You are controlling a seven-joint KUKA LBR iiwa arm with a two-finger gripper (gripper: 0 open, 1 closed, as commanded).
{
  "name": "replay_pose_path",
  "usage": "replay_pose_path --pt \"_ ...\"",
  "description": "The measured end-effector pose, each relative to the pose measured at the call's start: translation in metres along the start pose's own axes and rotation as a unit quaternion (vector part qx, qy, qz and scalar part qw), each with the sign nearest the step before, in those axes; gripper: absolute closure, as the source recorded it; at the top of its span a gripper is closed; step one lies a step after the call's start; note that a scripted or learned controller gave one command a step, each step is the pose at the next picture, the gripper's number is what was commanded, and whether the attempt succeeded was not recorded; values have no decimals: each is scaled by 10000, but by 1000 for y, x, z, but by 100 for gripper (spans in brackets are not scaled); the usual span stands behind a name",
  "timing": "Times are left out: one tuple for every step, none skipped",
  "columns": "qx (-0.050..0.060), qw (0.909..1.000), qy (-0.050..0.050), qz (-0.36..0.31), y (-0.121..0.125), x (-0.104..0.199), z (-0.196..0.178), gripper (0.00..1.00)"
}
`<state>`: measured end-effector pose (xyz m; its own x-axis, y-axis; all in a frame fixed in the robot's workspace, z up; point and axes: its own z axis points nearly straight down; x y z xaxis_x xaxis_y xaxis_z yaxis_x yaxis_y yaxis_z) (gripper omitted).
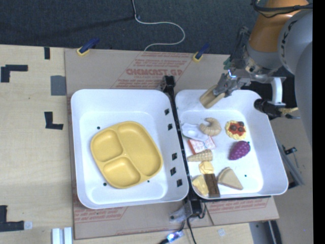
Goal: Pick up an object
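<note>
Camera view: arm comes in from right, gripper (227, 83) sits over the far edge of the right bin (264, 136), near its far-left corner. A tan block-shaped object (212, 97) is pinched between the fingers, tilted, its low end over the bin's far rim; claw closed down onto it.

Rest of right bin: croissant (211, 126) and small tart w/ red topping (236, 129) mid-bin, purple grapes (239, 149) toward right wall, cone-like piece (200, 156) and white/red bits along left wall, cheese wedge (231, 179) plus brown bar (211, 184) at near edge. Far-right corner is bare floor, room to move there.

Left bin (91, 100) holds a yellow divided plate (126, 154), centred; bare margin all round, widest at far edge.
</note>
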<state>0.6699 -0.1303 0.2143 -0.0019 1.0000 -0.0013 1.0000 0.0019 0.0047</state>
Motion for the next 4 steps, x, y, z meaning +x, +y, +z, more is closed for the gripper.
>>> replay_pose_path --pt "27 10000 8 2 0 1 -10 100" --pt "40 10000 10 -10 -24 40 -3 100" --pt "40 10000 13 -14 -62 81 -14 100" --pt "49 10000 13 -13 -103 121 -13 100"
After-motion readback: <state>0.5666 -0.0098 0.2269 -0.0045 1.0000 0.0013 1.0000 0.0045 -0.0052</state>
